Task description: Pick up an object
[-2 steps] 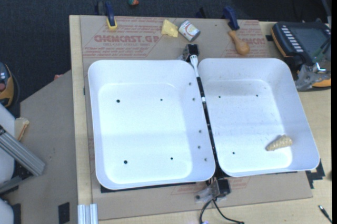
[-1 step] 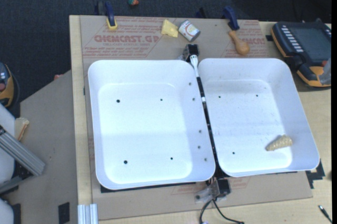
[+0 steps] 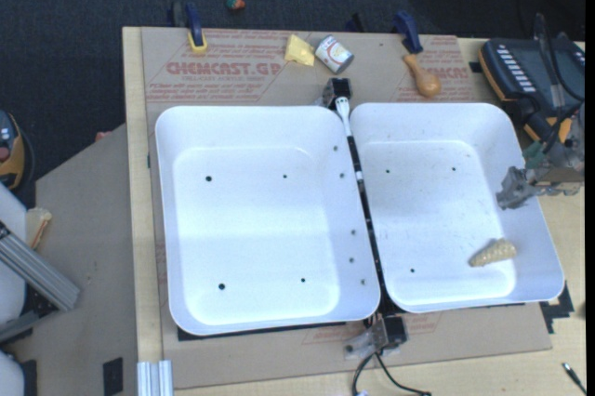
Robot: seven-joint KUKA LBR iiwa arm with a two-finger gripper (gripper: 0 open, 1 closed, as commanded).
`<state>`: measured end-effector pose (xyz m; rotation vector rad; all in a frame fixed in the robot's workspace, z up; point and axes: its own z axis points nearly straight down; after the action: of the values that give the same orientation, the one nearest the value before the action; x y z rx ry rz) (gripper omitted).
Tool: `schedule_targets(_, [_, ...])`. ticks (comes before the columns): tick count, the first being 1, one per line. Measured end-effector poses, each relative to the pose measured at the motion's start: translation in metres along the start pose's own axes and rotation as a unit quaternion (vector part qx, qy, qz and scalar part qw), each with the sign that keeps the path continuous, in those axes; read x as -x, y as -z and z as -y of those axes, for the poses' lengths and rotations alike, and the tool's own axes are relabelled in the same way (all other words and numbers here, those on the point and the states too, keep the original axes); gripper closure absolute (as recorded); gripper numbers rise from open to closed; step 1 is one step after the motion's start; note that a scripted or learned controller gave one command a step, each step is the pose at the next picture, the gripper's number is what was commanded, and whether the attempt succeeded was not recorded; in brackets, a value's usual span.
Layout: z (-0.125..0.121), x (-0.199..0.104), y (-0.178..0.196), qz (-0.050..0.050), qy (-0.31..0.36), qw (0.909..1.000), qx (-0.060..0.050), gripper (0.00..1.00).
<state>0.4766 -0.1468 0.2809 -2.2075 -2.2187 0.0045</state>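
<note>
Camera view: overhead, slanted, both bins in frame.
Bench [image 3: 139,199]: brown board under two white bins set side by side.
Left bin [image 3: 186,129]: shallow and white.
Right bin [image 3: 493,120]: holds one tan ridged cone-shaped object [image 3: 493,252], lying near the front right corner.
End effector [image 3: 517,187]: at the right bin's right rim, above and apart from the cone-shaped object; finger state cannot be told.
Back edge of bench: yellow wedge [image 3: 299,51], small white cylinder [image 3: 334,54], orange-handled tool [image 3: 422,75].
</note>
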Motion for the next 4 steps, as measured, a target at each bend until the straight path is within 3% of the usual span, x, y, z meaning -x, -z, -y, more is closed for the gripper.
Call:
schedule_targets(1, [-0.002,0.075,0.071,0.007,-0.005,0.9999,0.010,1.00])
schedule_targets(2, [-0.038,0.004,-0.005,0.001,0.001,1.0000,0.002,1.00])
schedule_targets(3, [-0.008,0.056,0.079,0.006,-0.005,0.9999,0.010,1.00])
schedule_targets(4, [-0.042,0.001,-0.010,0.001,0.001,1.0000,0.002,1.00])
